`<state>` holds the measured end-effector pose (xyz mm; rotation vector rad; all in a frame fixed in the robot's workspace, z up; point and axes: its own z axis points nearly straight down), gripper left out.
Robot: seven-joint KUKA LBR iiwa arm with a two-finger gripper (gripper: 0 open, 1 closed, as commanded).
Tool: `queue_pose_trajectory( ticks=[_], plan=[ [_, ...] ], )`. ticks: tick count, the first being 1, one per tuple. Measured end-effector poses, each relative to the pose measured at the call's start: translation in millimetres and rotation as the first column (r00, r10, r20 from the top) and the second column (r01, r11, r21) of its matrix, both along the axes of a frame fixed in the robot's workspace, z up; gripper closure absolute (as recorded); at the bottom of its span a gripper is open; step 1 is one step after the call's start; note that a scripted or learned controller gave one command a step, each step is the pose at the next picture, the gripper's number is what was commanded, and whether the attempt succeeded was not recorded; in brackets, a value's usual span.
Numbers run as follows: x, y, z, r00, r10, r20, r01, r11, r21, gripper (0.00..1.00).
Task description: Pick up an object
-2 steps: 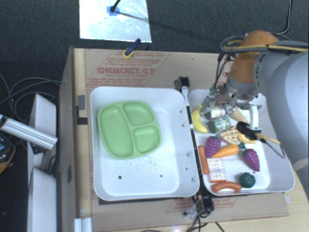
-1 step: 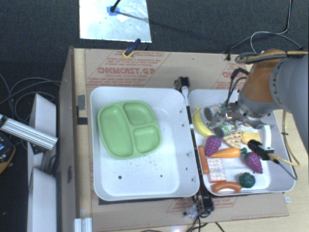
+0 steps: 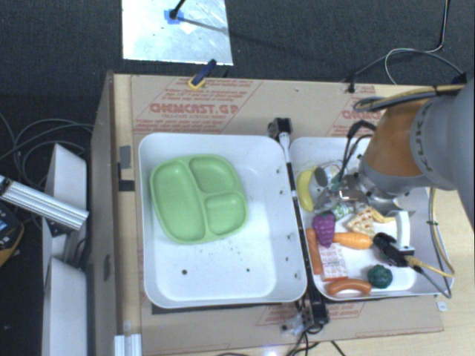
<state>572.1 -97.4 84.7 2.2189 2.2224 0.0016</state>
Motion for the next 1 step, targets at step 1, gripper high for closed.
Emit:
queue_pose_trajectory(
  ticks=[1],
  plan=[
    [93.9, -0.9, -1.1, 1.000, 0.000, -0.012, 0.000, 1.000, -0.006, 0.00]
  ],
)
